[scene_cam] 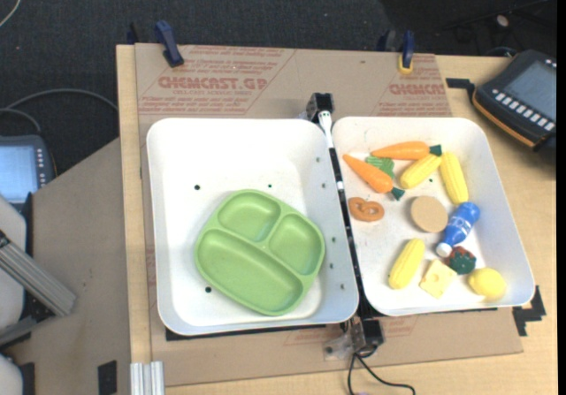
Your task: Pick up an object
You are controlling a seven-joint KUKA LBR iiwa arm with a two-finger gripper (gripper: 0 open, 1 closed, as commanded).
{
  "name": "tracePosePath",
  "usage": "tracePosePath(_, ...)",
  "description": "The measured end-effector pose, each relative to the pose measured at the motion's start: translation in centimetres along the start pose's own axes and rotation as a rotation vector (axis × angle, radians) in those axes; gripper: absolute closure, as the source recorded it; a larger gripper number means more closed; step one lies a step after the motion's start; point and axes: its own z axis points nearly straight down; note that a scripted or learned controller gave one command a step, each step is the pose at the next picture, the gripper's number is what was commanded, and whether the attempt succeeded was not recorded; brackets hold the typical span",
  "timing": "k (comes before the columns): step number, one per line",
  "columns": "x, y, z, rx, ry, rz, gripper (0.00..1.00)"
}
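Candidate objs all sit in the right bin (495, 163); none lifted. Contents, far end to near: two carrots (400, 151) and (371, 173), long axes roughly crosswise and angled, tips nearly meeting by the divider side; two yellow corn cobs (419, 170) and (454, 177) just beside them, the second lying lengthwise along the bin. Mid-bin: pretzel-like brown piece (365, 208), flat tan disc (428, 213), blue-and-white bottle (458, 225) tilted, cap toward the near end. Near end: third corn cob (406, 262), cheese wedge (436, 279), small dark red-green item (461, 259) (type unclear), lemon (486, 283) in the near right corner.

Left bin (168, 172) holds a green divided tray (260, 250), flat, nothing in its compartments.

Gripper: state can't be told from this pic. Judgement: arm enters from the right, so right-bin objs are nearest to reach; lemon and bottle lie closest to that side. Elongated items (cobs, carrots) call for closing across the short axis. Objs near end are crowded, some touching; risk of nudging a neighbour. Tan disc and far cob stand clearer.

Table (265, 75) otherwise carries clamps at the far edge.
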Motion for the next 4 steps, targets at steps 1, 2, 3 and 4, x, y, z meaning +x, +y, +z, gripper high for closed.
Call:
tracePosePath(1, 0.1, 0.0, -1.1, -0.006, 0.001, -0.002, 1.0)
tracePosePath(2, 0.1, 0.0, -1.1, -0.005, 0.0, -0.002, 0.0)
tracePosePath(3, 0.2, 0.1, -2.2, -0.015, 0.002, -0.003, 1.0)
tracePosePath(4, 0.2, 0.1, -2.1, -0.014, 0.001, -0.003, 0.0)
